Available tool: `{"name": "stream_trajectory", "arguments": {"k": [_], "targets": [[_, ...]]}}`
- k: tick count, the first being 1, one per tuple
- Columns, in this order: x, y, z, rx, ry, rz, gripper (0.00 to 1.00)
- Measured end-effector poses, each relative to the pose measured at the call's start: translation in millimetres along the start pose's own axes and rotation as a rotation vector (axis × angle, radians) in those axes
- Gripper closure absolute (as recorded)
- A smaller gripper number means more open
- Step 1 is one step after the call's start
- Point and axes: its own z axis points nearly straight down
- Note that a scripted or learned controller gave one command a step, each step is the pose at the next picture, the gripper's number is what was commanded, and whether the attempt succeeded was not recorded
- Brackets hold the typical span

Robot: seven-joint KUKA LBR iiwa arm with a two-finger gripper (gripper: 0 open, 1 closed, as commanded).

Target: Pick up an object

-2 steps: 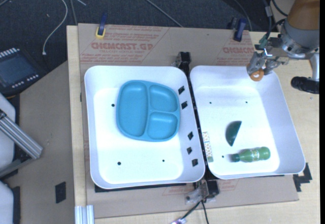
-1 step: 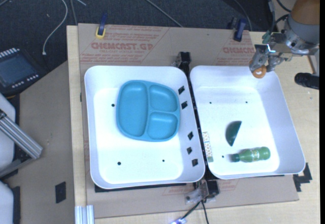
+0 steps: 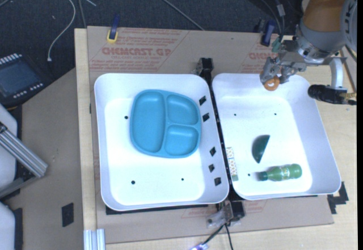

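Nearest the camera, along the front wall of the right bin [image 3: 317, 130], a green bottle [image 3: 281, 173] lies on its side, translucent plastic, cylindrical, its neck pointing left. Just beyond it, apart from it, sits a dark teal piece [image 3: 260, 147], smooth, rounded on one side and tapering to a point. Both rest on the glossy white bin floor.

Left bin [image 3: 108, 130]: a light blue plate [image 3: 165, 123], matte plastic, rounded-rectangular, divided into three compartments, lies flat near the bin's middle.

Black clips run along the seam between the two bins. Both bins sit on a brown cardboard sheet [image 3: 147, 50] printed with red lettering.

At the far corner of the right bin, the gripper [image 3: 273, 81] hangs over the rim, metal fingers pointing down. A small round orange-brown object [image 3: 272, 83] sits between the fingertips, clamped and lifted clear of the bin. Above it the grey wrist meets the orange band [image 3: 326, 13] of the arm. Dark carpet with loose white cables lies beyond the bench.
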Motion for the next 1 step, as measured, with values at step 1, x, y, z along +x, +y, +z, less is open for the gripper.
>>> {"name": "stream_trajectory", "arguments": {"k": [1], "targets": [[52.1, -6.3, -10.0, -0.001, 0.0, -0.001, 1.0]]}}
